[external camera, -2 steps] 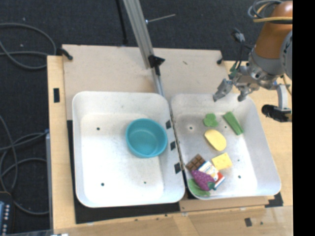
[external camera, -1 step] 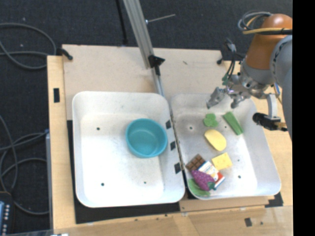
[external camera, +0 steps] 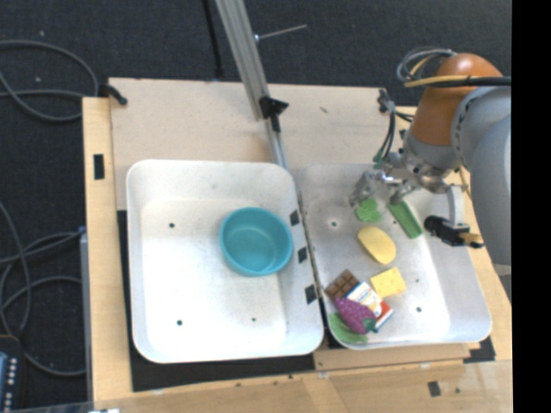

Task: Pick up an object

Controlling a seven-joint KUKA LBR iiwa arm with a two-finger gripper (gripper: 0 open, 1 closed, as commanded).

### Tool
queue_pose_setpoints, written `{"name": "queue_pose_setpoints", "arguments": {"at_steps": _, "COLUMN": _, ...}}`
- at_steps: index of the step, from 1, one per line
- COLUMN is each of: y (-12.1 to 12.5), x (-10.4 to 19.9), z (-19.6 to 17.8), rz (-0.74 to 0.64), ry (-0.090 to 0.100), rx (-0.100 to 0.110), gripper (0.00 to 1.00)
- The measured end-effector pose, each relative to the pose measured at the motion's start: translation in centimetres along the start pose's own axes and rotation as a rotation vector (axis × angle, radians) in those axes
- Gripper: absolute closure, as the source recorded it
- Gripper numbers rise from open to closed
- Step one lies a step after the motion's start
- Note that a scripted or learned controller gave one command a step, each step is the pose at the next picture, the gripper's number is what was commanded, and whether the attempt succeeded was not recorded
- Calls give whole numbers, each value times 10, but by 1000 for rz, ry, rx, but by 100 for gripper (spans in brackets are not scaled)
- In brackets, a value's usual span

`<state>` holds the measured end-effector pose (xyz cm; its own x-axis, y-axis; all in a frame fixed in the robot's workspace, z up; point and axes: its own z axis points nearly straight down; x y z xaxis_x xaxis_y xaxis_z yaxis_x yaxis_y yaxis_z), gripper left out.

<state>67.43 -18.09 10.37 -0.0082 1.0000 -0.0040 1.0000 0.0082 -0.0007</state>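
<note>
Right now my gripper (external camera: 372, 192) sits low in the right bin (external camera: 448, 304), crowding a green block (external camera: 368, 211), a green bar (external camera: 405, 218) and a yellow lump (external camera: 377, 244). Whether it grips anything is unclear. A teal bowl (external camera: 256, 241) sits left.

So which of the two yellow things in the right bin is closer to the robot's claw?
The rounded pale yellow lump, just below the gripper. The squarer yellow block lies farther down, by the cluster at the bin's lower edge.
</note>
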Motion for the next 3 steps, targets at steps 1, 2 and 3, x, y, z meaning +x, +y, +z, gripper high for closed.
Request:
{"name": "queue_pose_setpoints", "arguments": {"at_steps": 1, "y": 2, "x": -2, "z": -15, "rz": -3, "ry": -4, "rx": -5, "gripper": 100}}
{"name": "queue_pose_setpoints", "arguments": {"at_steps": 2, "y": 9, "x": 6, "z": -75, "rz": 4, "ry": 3, "rx": -9, "gripper": 100}}
{"name": "queue_pose_setpoints", "arguments": {"at_steps": 3, "y": 10, "x": 4, "z": -130, "rz": 2, "ry": 2, "rx": -9, "gripper": 100}}
